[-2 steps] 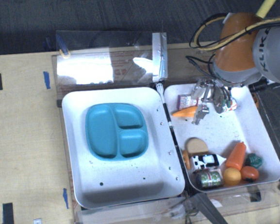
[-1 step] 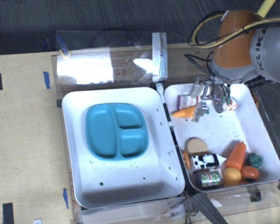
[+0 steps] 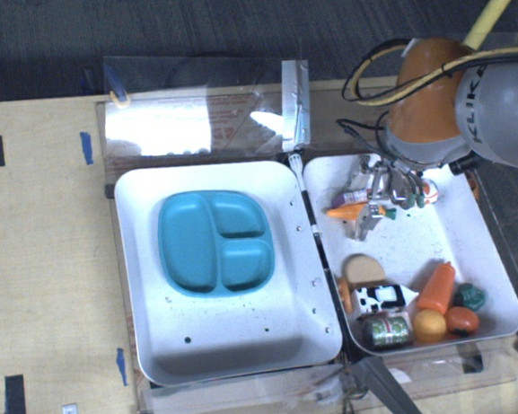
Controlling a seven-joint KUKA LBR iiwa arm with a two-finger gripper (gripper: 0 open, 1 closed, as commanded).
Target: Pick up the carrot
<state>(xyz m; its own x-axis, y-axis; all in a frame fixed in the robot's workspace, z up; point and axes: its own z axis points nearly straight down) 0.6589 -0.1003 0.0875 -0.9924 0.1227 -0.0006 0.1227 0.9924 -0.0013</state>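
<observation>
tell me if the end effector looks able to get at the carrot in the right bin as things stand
Probably yes. The end effector hangs over the upper part of the right bin, and the carrot lies lower down with its top side uncovered. A tomato and an orange ball crowd its lower end.

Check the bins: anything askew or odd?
Nothing spilled or damaged. The toys are crowded into the right bin's near corner, the carrot propped at a slant on them. The blue divided plate sits flat in the left bin.
</observation>
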